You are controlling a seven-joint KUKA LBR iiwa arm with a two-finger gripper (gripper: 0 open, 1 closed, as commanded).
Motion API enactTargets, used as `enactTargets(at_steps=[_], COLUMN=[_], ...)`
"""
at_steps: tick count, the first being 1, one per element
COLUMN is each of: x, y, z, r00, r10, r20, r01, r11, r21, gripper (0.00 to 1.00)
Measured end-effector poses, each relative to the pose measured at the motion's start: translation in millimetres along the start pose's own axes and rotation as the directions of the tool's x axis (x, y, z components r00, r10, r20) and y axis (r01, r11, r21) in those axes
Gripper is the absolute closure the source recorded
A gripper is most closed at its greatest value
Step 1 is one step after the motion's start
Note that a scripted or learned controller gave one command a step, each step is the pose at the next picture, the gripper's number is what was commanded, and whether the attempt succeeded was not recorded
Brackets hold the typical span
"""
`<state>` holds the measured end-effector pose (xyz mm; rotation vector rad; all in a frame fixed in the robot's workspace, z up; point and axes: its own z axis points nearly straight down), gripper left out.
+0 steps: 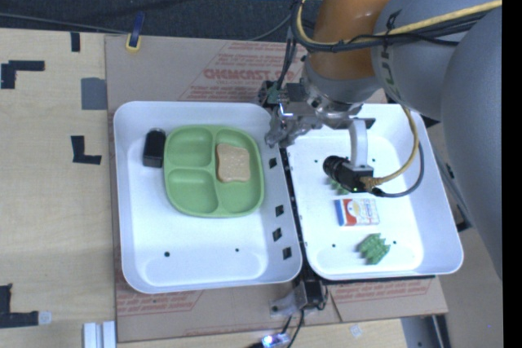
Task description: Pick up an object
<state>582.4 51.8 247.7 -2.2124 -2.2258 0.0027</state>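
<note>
The end effector [281, 122] is hovering at upper centre, over the wall between the left bin [139, 208] and right bin [432, 232]; whether it is apart or together I cannot tell. Bread [233, 163] is lying in the plate's [192, 151] upper right compartment, a black block [154, 147] just left of the plate; a box [357, 212] and green toy [373, 248] are sitting lower right

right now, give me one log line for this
gripper: at rim between bins | left white bin: green divided plate, tan bread slice, black block | right white bin: blue-white packet, green toy
</note>
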Motion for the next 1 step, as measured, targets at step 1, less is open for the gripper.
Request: enactTargets(at_steps=[1], x=[41.3], y=[-23.0], z=[26.2], r00=[1.000], r10=[0.001], r20=[0.001], r01=[-0.001], r11=[1.000], r21=[0.002], gripper=[1.00])
